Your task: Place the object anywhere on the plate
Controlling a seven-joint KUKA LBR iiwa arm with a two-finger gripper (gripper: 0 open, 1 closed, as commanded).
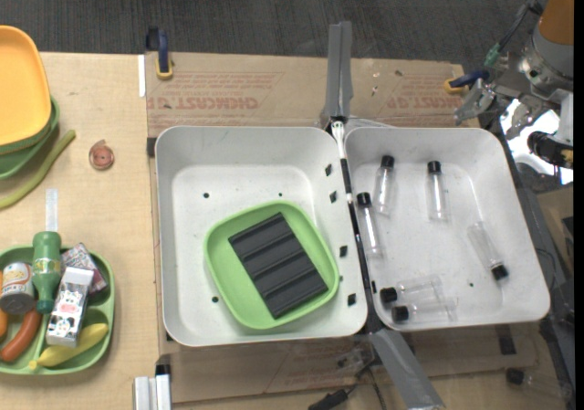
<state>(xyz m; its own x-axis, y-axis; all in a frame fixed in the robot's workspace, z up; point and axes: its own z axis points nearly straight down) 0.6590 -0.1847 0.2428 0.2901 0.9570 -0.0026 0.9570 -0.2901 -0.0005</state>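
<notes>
A black ridged block (276, 264) lies flat on the green plate (217, 262), which sits in the left white bin (182, 162). The block rests diagonally across the plate's middle, inside its rim. The arm, with its orange band, stands at the far upper right, and my gripper (517, 111) hangs just beyond the right bin's back right corner, far from the plate. Nothing shows in the gripper.
The right bin (516, 216) holds several clear tubes with black caps, such as one tube (437, 189) at the back and a pair (415, 297) near the front. Left of the bins sit a yellow dish (18, 79) and a green tray of toy food (55, 308).
</notes>
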